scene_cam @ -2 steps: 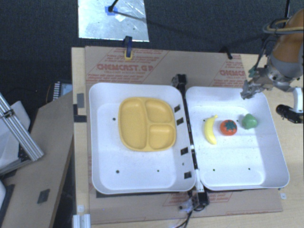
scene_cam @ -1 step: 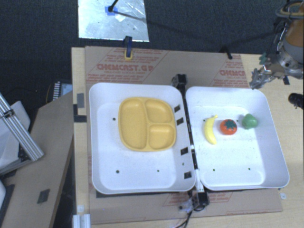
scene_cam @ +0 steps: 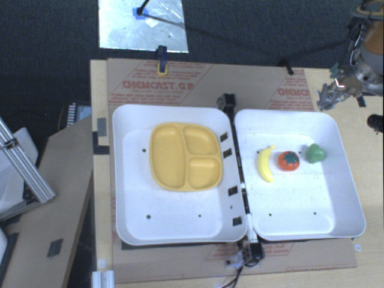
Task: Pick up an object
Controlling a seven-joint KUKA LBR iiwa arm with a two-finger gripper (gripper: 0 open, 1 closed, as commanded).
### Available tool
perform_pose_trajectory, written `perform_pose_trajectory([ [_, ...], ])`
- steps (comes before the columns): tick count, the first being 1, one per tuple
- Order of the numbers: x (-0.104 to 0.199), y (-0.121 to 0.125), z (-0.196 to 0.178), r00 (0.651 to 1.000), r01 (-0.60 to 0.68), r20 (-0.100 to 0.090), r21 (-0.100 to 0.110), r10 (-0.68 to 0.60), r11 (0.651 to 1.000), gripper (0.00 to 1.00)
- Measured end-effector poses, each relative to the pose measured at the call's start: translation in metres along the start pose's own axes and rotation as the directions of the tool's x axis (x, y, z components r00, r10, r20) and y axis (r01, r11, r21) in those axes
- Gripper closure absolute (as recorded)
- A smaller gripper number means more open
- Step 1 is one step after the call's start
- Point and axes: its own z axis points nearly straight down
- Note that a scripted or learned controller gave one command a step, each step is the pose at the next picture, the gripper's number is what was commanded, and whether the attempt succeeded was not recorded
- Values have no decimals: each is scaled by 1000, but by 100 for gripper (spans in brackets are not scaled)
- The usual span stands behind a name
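1. From my remote seat I see the claw (scene_cam: 332, 95) parked high at the right edge of the table (scene_cam: 288, 83), outside the back right corner of the right bin (scene_cam: 300, 221); it is small and blurred there, so I cannot tell how it is set, and I see nothing in it

2. The things I could pick lie in a short row in the upper half of the right bin: a yellow banana (scene_cam: 265, 164) on the left, a red tomato (scene_cam: 288, 161) in the middle, a green pepper (scene_cam: 315, 153) on the right. The tomato sits just beside the banana, and the pepper is near the tomato with a sliver of white bin between them

3. The left bin (scene_cam: 138, 221) carries a yellow divided tray (scene_cam: 185, 156), which looks too wide and flat for a two-finger pinch, so I leave it alone

4. My judgement: these look like toy fruit, likely light, hollow, stiff plastic with a smooth skin, so weight is no worry but slipping is

5. The banana seems the best target: it is long and narrow and lies roughly along the bin's depth, so I would close across its middle, where the sides are closest to parallel

6. The tomato and pepper are rounded and may squirt out of a pinch unless the claw is centred over the widest part

7. The risk I see with the banana is that the finger on the tomato side has little room and may nudge the tomato
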Motion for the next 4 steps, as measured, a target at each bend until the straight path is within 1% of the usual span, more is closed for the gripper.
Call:
perform_pose_trajectory([
  [1,42,-32,0,1000,2,-3,5,-2,1000,100],
  [3,142,-74,-9,1000,3,-4,5,-3,1000,100],
  [4,190,-91,9,1000,3,-3,6,-3,1000,100],
])
